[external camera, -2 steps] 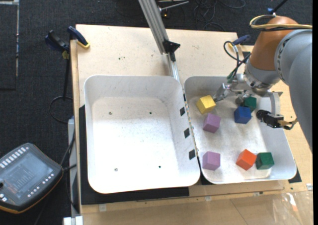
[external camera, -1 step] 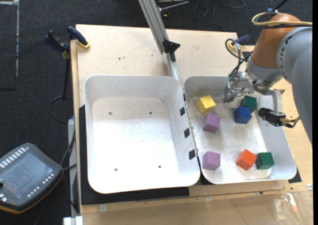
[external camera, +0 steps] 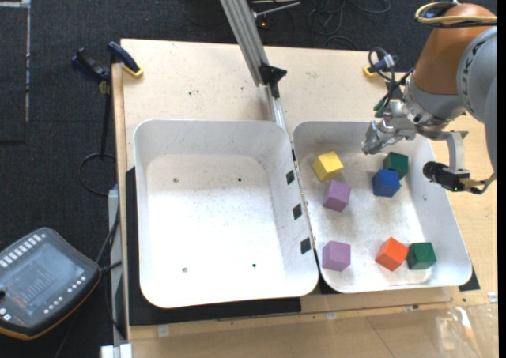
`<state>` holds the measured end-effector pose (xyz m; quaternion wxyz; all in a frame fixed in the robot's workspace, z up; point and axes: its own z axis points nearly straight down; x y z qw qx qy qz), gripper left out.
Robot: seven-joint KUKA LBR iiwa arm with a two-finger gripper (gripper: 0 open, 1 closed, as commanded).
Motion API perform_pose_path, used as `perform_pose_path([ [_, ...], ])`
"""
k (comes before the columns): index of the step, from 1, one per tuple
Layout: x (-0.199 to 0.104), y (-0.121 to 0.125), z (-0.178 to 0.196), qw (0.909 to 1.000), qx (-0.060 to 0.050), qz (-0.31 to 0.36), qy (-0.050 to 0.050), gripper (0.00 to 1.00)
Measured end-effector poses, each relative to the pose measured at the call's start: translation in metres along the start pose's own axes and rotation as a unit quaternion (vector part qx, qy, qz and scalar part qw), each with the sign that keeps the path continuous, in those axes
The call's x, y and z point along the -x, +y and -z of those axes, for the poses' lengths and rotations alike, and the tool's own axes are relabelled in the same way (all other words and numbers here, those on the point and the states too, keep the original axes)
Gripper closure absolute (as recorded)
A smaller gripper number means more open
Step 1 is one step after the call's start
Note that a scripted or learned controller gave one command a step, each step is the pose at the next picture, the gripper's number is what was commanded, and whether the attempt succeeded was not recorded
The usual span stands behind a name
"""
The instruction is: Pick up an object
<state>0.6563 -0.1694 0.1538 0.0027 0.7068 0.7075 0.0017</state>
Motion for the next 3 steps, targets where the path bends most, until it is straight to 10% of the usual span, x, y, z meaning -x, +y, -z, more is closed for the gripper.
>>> perform_pose_path([
  [2,0.008,0.0,0.102,1.0,0.001,0.001,0.0,1.0],
  [3,-0.033,-0.021,0.092,1.0,-0.004,0.002,0.001,1.0],
])
